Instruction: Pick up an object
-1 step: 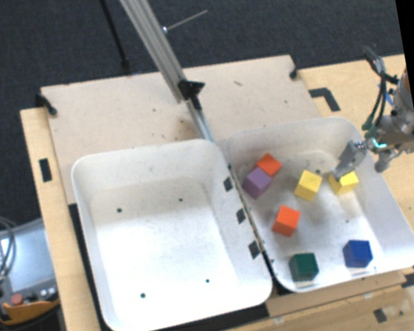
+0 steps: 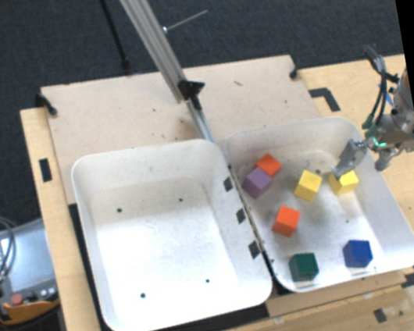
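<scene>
The right bin (image 2: pixel 396 246) holds several small blocks. An orange block (image 2: pixel 269 165) touches a purple one (image 2: pixel 256 182) near the bin's left wall. A yellow block (image 2: pixel 308 184) lies mid-bin, a second yellow block (image 2: pixel 344 181) further right, and another orange block (image 2: pixel 286 220) below them. A green block (image 2: pixel 303 266) and a blue block (image 2: pixel 357 253) sit along the front wall. My gripper (image 2: pixel 365 160) hangs over the bin's right side, open. Its left finger (image 2: pixel 346 159) is just above the second yellow block, and nothing sits between the fingers.
The left bin (image 2: pixel 90 221) sits beside the right one, sharing a dark divider with clips. A slanted aluminium pole (image 2: pixel 158 46) rises from behind the bins. A pendant with cables (image 2: pixel 16 274) lies off the bench's left edge.
</scene>
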